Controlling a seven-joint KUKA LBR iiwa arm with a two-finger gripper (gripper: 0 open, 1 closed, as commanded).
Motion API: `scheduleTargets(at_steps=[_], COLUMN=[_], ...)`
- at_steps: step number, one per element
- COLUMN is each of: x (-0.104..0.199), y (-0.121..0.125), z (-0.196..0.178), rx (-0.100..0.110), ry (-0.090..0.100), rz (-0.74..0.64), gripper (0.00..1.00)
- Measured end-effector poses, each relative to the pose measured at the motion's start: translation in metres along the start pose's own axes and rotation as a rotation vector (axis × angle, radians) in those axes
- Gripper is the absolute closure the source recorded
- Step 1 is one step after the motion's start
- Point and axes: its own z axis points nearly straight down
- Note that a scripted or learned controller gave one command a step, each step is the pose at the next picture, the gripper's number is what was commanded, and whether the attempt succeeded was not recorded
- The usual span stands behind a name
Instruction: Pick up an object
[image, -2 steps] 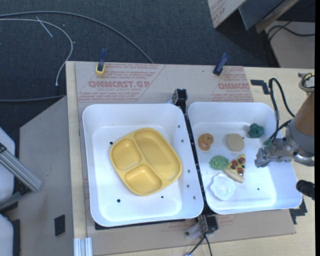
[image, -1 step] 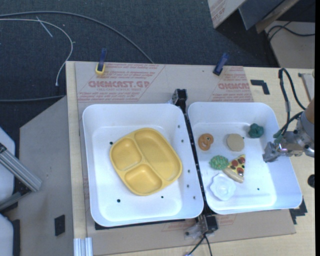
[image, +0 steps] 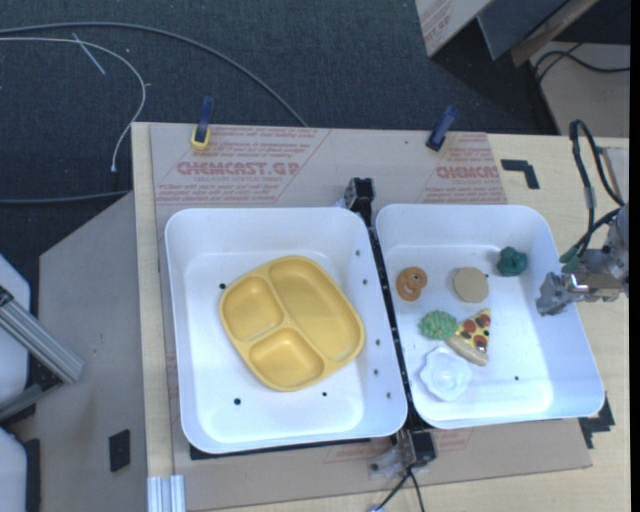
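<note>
At the right bin's (image: 560, 330) edge, the tool (image: 556, 295), grip unclear, hovers beside a green toy (image: 512, 261).

Tray (image: 290, 320) in left bin (image: 190, 300)

Arm (image: 612, 262) cut off at right edge.

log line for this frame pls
phase: pre-grasp | gripper: over right bin right edge, holding nothing | nearest: dark green toy | left bin: yellow tray
</note>
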Motion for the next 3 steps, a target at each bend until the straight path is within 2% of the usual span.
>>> scheduleTargets(at_steps=[1,3], x=[0.056,0.154], y=[0.017,0.018], z=[-0.002,0.010], rx=[-0.001,0.006], ry=[0.002,0.004], rz=[-0.007,-0.005], gripper=[1.00,1.00])
